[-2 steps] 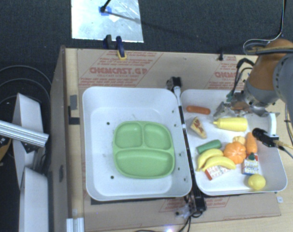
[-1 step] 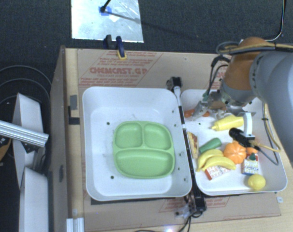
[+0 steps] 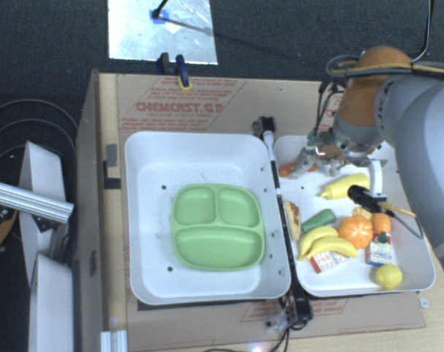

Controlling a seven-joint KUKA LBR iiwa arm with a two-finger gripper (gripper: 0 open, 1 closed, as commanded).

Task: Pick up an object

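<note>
Two bins [image 3: 207,141] share the tabletop as the claw [image 3: 319,160], its grip impossible to tell, hangs low in the right bin's far corner near the carrot [image 3: 286,169], where the wall could block a clean pinch.

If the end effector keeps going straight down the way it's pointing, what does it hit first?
Probably the bare floor of the right bin near its far-left corner; the end effector hangs between an orange piece and the yellow bottle. Depth is unclear.
</note>
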